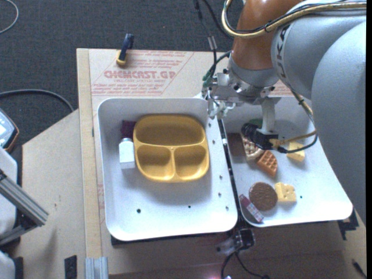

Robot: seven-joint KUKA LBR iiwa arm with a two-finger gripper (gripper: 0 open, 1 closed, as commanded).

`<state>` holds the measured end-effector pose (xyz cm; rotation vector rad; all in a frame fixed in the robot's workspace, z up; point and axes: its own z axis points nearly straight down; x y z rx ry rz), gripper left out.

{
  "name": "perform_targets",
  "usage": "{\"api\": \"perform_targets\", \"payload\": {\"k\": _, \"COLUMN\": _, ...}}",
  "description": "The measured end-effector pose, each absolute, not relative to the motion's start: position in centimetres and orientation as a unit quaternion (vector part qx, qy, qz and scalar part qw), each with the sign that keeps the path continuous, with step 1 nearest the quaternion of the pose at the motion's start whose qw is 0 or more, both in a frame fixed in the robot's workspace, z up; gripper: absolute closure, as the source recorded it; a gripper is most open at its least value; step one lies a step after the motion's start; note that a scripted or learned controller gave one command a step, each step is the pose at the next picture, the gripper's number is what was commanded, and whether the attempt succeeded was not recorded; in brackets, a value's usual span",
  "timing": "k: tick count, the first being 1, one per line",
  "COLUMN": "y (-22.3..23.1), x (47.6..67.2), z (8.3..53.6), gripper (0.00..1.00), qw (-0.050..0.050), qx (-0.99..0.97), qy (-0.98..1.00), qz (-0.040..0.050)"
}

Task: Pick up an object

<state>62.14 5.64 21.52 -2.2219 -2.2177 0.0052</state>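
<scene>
The gripper (217,102) hangs over the far end of the seam where the two bins meet. Whether it is open or closed cannot be told. To its right and nearer, in the right bin (325,185), lie an orange waffle wedge (267,163), a round brown cookie (263,196) and a yellow cheese piece (285,192). The left bin (116,208) holds a yellow divided plate (171,147), with a small white bottle (127,153) against its left side.
</scene>
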Motion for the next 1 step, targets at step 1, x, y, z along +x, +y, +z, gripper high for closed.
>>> {"api": "perform_targets", "payload": {"k": 1, "y": 5.77, "x": 62.04, "z": 23.47, "gripper": 1.00, "qw": -0.001, "qx": -0.707, "qy": -0.707, "qz": -0.0016}}
